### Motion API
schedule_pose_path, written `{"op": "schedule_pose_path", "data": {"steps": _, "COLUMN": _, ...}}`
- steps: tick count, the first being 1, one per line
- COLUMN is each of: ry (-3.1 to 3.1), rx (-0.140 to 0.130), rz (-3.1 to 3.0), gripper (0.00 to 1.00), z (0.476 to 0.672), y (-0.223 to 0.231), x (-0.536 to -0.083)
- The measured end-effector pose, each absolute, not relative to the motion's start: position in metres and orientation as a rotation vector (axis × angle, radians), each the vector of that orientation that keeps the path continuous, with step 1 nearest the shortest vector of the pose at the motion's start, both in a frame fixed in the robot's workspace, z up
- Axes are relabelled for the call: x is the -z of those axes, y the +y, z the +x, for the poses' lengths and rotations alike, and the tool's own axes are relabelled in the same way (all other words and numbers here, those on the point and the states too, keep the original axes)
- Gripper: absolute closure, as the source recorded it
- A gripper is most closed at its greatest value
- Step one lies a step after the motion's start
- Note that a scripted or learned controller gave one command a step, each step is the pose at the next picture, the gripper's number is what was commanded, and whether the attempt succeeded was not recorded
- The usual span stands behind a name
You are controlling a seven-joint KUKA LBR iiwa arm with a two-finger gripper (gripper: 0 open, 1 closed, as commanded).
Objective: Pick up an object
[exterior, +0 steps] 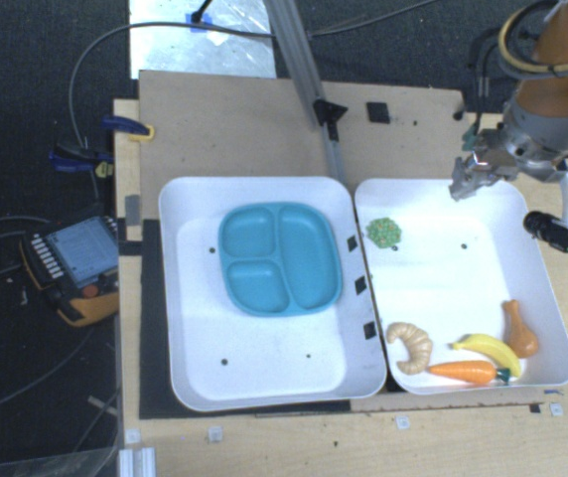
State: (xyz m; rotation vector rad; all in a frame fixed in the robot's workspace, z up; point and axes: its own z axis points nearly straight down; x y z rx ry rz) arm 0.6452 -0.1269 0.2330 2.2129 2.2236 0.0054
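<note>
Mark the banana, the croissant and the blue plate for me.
banana [487, 346], camera view, middle of its yellow curve.
croissant [411, 344], camera view, its middle.
blue plate [228, 235], camera view, upper left rim.

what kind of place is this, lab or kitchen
Most likely a robotics lab bench, not a kitchen: a robot arm reaches over two white bins on a board, the food looks like toys, and loose cables and a handheld controller lie on the dark floor.
</note>
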Motion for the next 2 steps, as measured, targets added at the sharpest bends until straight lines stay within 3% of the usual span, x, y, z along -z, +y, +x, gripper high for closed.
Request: {"op": "schedule_pose_path", "data": {"steps": 2, "ry": 2.233, "rx": -0.006, "rz": 2.209, "gripper": 1.0, "z": 0.633, "y": -0.023, "x": -0.232}}
